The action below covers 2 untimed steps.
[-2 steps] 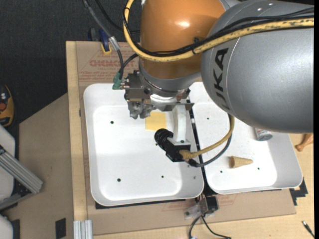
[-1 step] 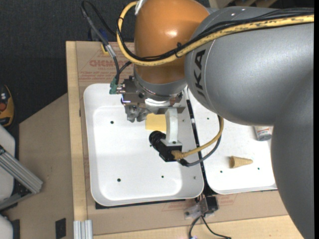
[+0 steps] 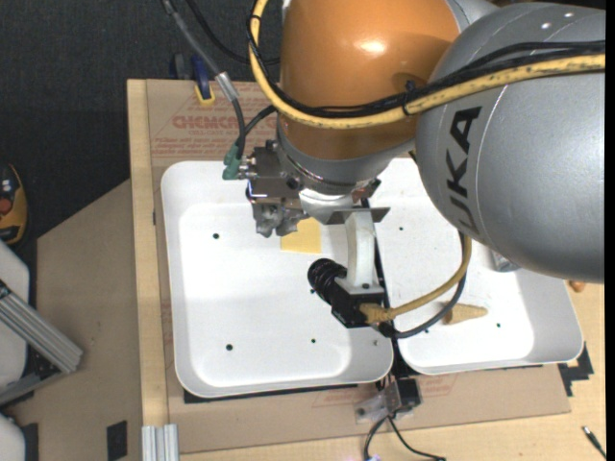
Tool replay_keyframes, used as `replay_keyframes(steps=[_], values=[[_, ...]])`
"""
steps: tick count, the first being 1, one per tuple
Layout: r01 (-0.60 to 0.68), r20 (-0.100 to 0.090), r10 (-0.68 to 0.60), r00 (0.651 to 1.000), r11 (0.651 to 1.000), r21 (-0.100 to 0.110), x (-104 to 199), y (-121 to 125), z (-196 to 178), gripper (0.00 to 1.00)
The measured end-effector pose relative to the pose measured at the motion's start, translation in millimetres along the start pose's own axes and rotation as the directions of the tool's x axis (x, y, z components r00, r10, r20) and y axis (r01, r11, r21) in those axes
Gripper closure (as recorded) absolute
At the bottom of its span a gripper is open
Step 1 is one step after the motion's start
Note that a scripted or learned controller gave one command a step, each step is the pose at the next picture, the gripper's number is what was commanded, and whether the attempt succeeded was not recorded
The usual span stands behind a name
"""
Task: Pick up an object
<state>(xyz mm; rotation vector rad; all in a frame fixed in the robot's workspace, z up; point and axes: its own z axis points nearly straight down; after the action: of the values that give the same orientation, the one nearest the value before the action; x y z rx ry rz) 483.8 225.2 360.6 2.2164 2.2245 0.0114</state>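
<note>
Gripper low over left bin, just beside yellow flat piece; right bin adjacent.

The arm is cut off at the top and right edges and hides the back of both bins. Right bin — mostly covered. A yellow flat object in the left bin is partly hidden under the wrist — its full shape cannot be determined.

The orange band is glossy, catching bright highlights; the grey arm casing looks like smooth satin plastic. Both white bins look like smooth, faintly shiny plastic. Beneath them lies matt brown cardboard. The yellow cable looks braided.
</note>
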Motion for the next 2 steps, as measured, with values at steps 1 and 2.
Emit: replay_keyframes(steps=[1, 2], values=[[-0.006, 0.008, 0.006, 1.0, 1.0, 0.014, -2, 21, 66, 1.0], [0.0, -0.002, 0.0, 1.0, 1.0, -0.005, 0, -2, -67, 1.0]])
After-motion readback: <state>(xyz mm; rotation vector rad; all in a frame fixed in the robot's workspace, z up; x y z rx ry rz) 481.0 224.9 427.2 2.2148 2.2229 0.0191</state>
